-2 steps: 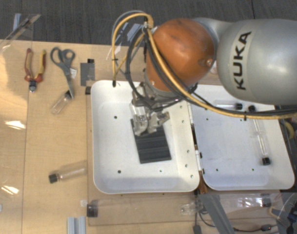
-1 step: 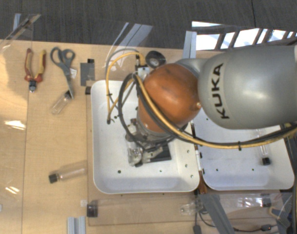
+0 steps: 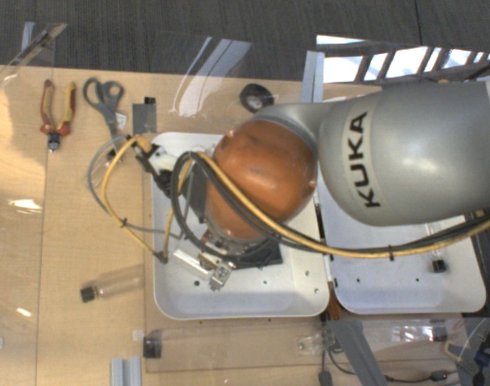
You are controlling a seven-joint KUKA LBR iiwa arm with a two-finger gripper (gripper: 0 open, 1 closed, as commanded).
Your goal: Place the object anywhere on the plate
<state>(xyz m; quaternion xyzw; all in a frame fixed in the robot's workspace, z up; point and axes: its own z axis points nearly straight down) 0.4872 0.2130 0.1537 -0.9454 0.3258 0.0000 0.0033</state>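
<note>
Gripper (image 3: 219, 273) low over left bin (image 3: 168, 292) floor, near front rim; grip state unreadable. Bare floor rightward. Arm (image 3: 405, 155) overhangs right bin (image 3: 470, 296).

From my remote station I see the grey KUKA arm (image 3: 405, 155) reaching in from the right, its orange band (image 3: 265, 175) hanging over the left white bin (image 3: 245, 300), with yellow and black cables (image 3: 148, 191) looping off its left side. The gripper (image 3: 215, 270) sits low over that bin's floor. On the wooden bench (image 3: 35, 248) to the left lie red-handled pliers (image 3: 55, 112), scissors (image 3: 106, 103) and a clear tube (image 3: 112, 285).
</note>
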